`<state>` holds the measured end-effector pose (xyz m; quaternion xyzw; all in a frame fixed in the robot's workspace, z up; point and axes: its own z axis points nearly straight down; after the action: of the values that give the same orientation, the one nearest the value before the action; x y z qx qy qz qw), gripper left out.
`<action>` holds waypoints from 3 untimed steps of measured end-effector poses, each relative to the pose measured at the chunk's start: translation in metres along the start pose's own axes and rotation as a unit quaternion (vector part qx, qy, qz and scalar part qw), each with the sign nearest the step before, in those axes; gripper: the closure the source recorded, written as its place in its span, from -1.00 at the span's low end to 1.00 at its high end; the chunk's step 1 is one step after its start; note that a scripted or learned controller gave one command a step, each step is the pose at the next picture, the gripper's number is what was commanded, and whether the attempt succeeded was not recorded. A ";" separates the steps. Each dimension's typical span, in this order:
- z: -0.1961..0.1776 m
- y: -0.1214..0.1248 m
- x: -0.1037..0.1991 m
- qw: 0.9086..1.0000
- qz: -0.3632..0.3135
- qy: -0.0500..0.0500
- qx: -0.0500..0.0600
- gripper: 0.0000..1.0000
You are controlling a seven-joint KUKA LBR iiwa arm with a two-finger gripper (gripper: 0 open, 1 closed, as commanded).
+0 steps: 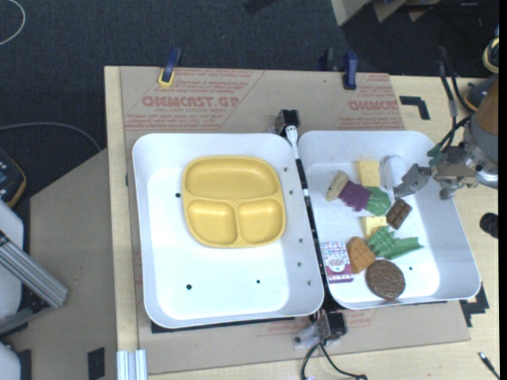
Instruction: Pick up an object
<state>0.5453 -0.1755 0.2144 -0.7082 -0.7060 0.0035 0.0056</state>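
From my seat the hand (413, 180) hovers over the right bin (451, 244), just above the brown wafer (398, 212) — I cannot tell its state from this angle. The purple piece (356, 195) and green piece (378, 203) lie touching, just left of the wafer. I judge a descent there may nudge or snag neighbours — the pile is crowded.

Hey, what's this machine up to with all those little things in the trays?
A robot arm reaches in from the right, its end effector hanging over the right bin, which holds a scatter of small toy foods, among them a purple piece, a green one and a round brown one. It is meant to pick one up, and nothing is visibly in its grip yet. The left bin holds a yellow divided plate.
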 end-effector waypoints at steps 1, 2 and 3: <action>-0.007 0.003 0.000 1.000 -0.002 -0.001 -0.006 -1.00; 0.054 0.004 0.008 1.000 -0.002 0.000 -0.003 -1.00; 0.116 0.005 0.006 1.000 -0.001 0.000 -0.005 -1.00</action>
<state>0.5492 -0.1687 0.0980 -0.7076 -0.7066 0.0001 0.0025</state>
